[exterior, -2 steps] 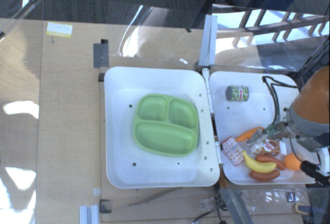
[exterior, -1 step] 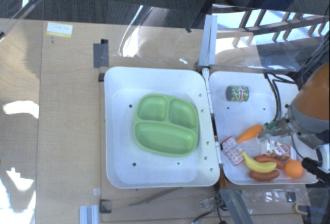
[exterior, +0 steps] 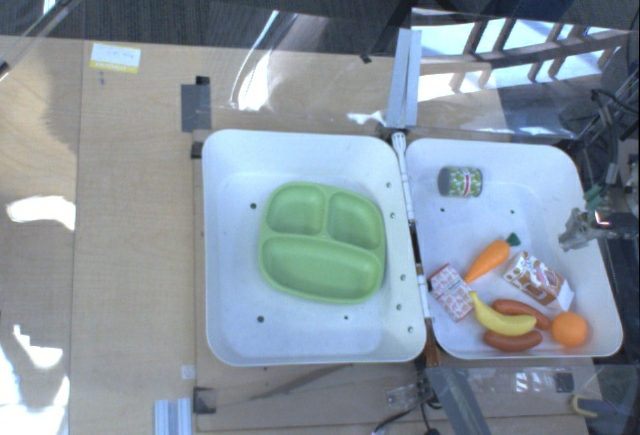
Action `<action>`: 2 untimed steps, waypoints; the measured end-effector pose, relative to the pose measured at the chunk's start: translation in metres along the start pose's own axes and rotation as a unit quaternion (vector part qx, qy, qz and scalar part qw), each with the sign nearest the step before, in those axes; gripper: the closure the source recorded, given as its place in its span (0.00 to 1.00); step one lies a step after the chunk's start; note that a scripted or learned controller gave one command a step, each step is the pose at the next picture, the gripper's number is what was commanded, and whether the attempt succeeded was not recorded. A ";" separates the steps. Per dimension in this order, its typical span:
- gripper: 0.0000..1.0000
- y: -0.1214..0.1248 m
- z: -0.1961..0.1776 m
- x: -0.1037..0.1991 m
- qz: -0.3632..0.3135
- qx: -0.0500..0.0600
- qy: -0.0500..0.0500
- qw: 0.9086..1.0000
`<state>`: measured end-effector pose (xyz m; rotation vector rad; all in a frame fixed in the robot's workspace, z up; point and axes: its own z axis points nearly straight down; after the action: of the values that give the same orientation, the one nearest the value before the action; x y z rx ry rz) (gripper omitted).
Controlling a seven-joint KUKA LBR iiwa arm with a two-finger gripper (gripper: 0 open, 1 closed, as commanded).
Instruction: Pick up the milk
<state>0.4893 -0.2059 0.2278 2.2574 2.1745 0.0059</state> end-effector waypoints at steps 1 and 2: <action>1.00 -0.002 -0.032 0.059 0.108 0.000 0.000 0.994; 1.00 0.065 0.037 0.015 0.232 0.002 -0.001 0.973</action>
<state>0.5551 -0.1930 0.1916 2.7034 1.5930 0.0018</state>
